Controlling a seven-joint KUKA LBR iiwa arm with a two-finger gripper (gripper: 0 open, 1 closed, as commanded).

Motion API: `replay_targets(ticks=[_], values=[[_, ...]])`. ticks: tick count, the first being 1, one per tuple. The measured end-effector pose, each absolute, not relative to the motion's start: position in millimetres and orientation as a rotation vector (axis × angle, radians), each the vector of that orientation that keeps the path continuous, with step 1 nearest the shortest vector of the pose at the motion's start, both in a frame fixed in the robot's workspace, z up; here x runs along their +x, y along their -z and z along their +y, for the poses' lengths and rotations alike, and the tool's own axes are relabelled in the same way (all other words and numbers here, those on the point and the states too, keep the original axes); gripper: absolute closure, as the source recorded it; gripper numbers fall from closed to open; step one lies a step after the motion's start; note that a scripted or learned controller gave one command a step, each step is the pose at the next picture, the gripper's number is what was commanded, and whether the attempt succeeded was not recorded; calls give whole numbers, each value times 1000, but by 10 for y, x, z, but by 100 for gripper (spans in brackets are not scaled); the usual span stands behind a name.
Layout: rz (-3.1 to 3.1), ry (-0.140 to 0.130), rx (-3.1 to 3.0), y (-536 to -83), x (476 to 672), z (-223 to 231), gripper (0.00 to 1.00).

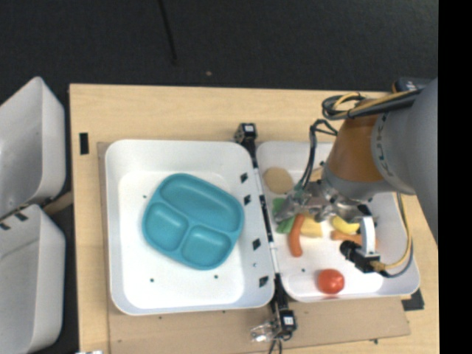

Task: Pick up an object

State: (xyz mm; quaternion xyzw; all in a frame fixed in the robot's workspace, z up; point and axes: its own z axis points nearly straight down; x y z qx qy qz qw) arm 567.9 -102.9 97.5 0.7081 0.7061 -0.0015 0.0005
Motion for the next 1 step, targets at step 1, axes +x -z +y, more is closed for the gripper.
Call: replay_targets(ticks=[1], values=[[2206,1,2233,-1089,5697,-1053,100]])
